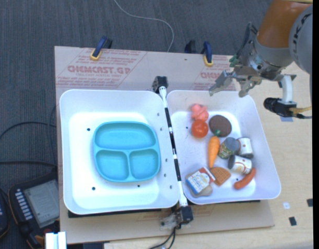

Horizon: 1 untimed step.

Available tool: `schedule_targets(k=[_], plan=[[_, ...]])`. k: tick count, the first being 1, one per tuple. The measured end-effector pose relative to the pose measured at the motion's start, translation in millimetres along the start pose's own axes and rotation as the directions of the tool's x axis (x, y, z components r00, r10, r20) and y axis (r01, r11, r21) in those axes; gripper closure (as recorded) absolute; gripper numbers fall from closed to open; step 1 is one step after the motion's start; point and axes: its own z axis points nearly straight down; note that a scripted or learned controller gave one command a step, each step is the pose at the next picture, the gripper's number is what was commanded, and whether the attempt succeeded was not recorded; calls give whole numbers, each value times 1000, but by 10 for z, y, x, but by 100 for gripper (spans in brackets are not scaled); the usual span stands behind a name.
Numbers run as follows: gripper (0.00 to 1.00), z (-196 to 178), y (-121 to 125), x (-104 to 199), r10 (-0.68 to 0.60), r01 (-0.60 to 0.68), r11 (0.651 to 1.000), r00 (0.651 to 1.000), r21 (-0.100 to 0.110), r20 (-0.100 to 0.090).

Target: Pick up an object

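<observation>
- The counter (86, 66) carries two shallow white bins side by side, and their contents are sorted — the left bin (71, 113) holds a blue divided plate (127, 150) lying flat near its middle, while the right bin (263, 154) holds all the loose pieces. That reads as a source bin and a receiving bin, so the thing to pick must come from the right one.
- The pieces lie in a loose cluster through the middle and near end of the right bin: a pink item (199, 110), a red tomato (199, 129), a brown disc (220, 124), an orange carrot (213, 151), a small can (228, 148), a white cup (245, 146), a cracker (220, 176), a small printed box (198, 181) and a sausage (244, 179). Several touch or lean on a neighbour; the tomato and pink item stand a little apart, which I judge makes them easier targets.
- The gripper (232, 86) hangs above the far edge of the right bin, raised clear of the cluster — probably poised before a descent.
- Its fingers (217, 85) are spread wide apart, one to each side, with nothing between them and touching nothing; no object is held yet.
</observation>
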Motion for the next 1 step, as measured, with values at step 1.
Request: schedule_targets(k=[1], plan=[[0,1379,-444,242,1,-1,1000,1000,4,-1]])
